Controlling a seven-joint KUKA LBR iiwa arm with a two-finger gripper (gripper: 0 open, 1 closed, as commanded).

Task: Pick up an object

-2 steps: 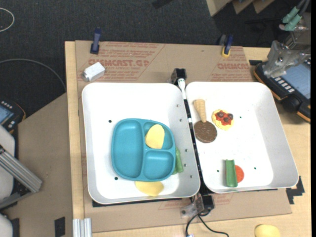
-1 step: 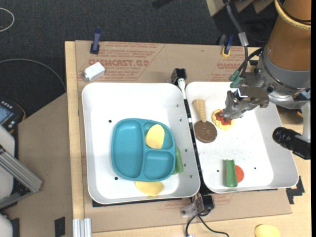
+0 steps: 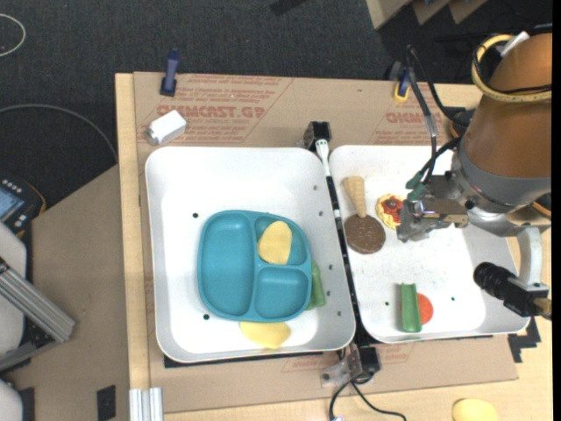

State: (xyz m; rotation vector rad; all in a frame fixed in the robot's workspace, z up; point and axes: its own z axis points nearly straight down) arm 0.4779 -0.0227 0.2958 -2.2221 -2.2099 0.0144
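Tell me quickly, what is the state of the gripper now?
Gripper: low over the right bin, beside the yellow-red toy; open or closed cannot be told.

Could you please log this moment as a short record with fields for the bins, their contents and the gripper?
left bin: blue divided plate with a yellow piece in its upper right compartment; another yellow piece beside the plate
right bin: cone, brown disc, green block, orange piece
gripper: over right bin, beside a red and yellow item
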